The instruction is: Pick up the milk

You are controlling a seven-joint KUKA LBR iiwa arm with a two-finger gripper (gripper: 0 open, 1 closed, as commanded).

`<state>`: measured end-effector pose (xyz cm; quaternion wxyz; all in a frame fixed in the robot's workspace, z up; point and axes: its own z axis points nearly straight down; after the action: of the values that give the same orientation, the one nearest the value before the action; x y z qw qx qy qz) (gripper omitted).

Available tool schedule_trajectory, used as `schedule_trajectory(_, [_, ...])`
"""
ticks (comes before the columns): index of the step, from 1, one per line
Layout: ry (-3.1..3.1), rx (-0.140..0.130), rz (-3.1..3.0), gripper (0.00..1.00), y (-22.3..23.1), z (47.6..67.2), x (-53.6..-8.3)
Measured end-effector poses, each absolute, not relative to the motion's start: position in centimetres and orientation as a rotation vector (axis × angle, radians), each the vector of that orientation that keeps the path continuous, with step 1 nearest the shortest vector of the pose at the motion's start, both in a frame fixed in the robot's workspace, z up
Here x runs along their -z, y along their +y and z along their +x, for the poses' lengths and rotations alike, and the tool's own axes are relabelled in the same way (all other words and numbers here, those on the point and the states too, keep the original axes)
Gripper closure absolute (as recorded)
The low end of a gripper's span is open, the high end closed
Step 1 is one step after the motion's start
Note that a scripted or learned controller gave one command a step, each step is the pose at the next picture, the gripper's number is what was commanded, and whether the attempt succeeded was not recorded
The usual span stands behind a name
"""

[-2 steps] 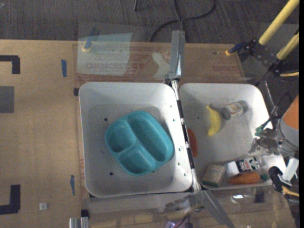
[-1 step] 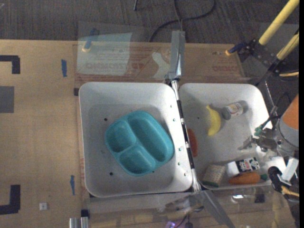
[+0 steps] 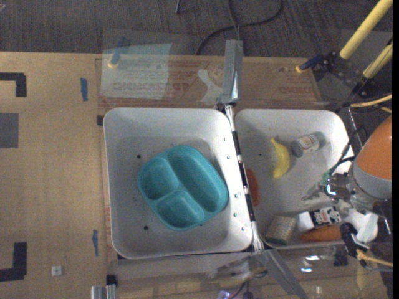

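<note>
The milk (image 3: 325, 217) is a small white carton with black print. It lies on its side near the front right corner of the right bin (image 3: 268, 129). My gripper (image 3: 328, 192) hangs just above and behind the carton, below the grey wrist with its orange band (image 3: 376, 154). The wrist hides part of the gripper, and nothing can be seen held in it. An orange carrot (image 3: 320, 234) lies right against the front of the milk.
The right bin also holds a yellow banana (image 3: 281, 157), a grey bottle (image 3: 307, 144), a tan can (image 3: 281, 228) and a red item (image 3: 251, 187) by the divider. A teal divided plate (image 3: 182, 186) sits in the left bin (image 3: 118, 167).
</note>
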<state>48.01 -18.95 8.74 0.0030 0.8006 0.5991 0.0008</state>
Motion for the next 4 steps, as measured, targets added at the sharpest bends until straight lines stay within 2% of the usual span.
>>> schedule_trajectory(1, [1.867, -0.002, 2.511, 1.00, -19.4, 48.0, -9.8])
schedule_trajectory(2, [1.576, -0.005, 2.709, 1.00, -21.2, 55.4, -8.8])
schedule_trajectory(3, [1.360, 0.001, 2.831, 1.00, -20.0, 62.7, -15.5])
schedule_trajectory(4, [1.390, 0.001, 2.816, 1.00, -13.5, 61.6, -37.1])
